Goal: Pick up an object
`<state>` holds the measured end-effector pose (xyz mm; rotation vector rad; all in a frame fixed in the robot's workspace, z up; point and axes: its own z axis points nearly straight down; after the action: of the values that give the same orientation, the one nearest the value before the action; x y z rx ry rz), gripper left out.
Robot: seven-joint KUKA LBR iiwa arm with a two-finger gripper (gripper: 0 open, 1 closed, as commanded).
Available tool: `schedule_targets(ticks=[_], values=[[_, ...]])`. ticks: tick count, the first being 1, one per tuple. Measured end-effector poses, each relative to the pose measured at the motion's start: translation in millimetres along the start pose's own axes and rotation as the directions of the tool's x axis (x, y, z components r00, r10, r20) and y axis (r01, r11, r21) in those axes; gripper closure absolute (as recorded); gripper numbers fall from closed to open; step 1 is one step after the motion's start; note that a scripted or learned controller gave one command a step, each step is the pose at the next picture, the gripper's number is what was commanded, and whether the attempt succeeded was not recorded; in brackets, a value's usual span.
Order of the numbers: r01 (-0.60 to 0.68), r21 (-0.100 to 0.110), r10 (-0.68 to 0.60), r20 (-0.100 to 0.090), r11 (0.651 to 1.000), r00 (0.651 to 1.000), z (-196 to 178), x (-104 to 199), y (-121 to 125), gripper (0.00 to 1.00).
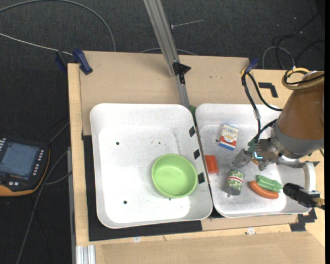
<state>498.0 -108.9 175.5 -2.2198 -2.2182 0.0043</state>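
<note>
One small carton (228,136), print unreadable.

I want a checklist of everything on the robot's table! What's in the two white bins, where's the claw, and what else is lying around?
Surface: brown bench bearing a left bin and a right bin, side by side.
Job's things: green bowl in the left bin; in the right bin a small carton, an orange block, a can and a carrot toy.
Clutter: nothing seen.
Grippers: gripper low over the right bin, just above the can; whether it grips anything cannot be told.
Cables: black cables run to the arm; thin wires lie on the floor.
Surroundings: dark carpet, handheld controller at left, metal pole.
</note>
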Motion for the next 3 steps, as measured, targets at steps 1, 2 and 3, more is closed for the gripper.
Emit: schedule_targets(ticks=[1,2,3], values=[[0.0,0.0,0.0,0.0,1.0,1.0,49,-10,0,0.0],[0.001,-0.007,-0.001,0.001,1.0,1.0,36,-9,2,1.0],[0.001,-0.01,-0.001,0.002,1.0,1.0,-25,-16,3,1.0]])
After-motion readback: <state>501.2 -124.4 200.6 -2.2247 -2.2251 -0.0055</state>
